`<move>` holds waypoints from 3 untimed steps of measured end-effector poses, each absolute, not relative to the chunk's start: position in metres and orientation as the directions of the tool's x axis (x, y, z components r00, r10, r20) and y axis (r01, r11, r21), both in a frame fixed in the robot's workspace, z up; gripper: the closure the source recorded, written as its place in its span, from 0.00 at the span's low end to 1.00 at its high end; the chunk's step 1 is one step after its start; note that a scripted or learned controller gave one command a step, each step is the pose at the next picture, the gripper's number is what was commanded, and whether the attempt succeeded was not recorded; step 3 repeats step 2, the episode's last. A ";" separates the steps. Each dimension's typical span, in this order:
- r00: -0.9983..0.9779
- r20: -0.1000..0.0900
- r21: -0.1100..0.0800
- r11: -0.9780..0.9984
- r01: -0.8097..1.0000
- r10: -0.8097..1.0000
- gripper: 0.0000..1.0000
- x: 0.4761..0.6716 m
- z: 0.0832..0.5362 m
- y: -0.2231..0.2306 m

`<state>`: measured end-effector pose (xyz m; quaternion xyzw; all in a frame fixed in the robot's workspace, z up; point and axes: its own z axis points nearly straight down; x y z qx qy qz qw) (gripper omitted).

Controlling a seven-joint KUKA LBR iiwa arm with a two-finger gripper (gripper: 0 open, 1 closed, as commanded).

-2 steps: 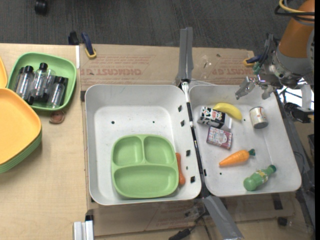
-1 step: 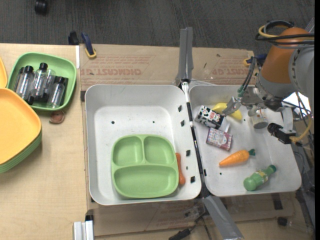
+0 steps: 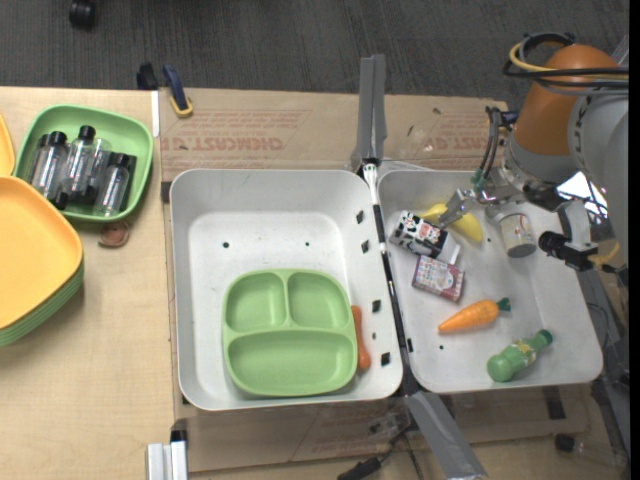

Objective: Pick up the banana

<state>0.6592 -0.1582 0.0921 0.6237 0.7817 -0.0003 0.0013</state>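
- Tabletop (image 3: 270, 133): flat brown cardboard-like sheet with printed lettering, carrying two shallow white bins side by side.
- Left bin (image 3: 200, 218): smooth white plastic with rounded corners; in it lies a matt green divided plate (image 3: 290, 333) of three compartments, with a thin orange carrot-like piece (image 3: 359, 338) along its right edge.
- Right bin (image 3: 575, 318): same white plastic, holding the loose items below.
- Banana (image 3: 462, 223): yellow, smooth and curved, at the bin's upper middle, just right of the black-and-white carton and partly covered by the pincer.
- Black-and-white carton (image 3: 418, 233): small boxy pack, tilted.
- Pink packet (image 3: 439, 279): flat, rectangular, just below the carton.
- Carrot (image 3: 472, 314): orange and tapered with a green tuft, lying near the bin's centre.
- Green bottle (image 3: 517, 357): rounded, glossy, on its side near the lower right corner.
- White cup (image 3: 517, 234): small cylinder beside the wrist.
- Pincer (image 3: 466, 206): grey metal, low over the banana and seemingly touching it; I cannot tell how far apart the fingers stand, nor whether they have hold of anything.
- Arm (image 3: 560, 108): grey casing with a glossy orange band, reaching in from the right.
- Far left: green tray (image 3: 40, 128) of clear dark-capped bottles (image 3: 80, 168); stacked orange plates (image 3: 35, 258).
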 end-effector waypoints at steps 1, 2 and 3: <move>-0.223 0.003 -0.016 0.223 0.975 0.975 1.00 0.655 0.099 -0.159; 0.008 -0.002 0.000 -0.008 1.000 1.000 1.00 0.640 0.199 -0.175; 0.008 -0.002 0.000 -0.008 1.000 1.000 1.00 0.640 0.199 -0.175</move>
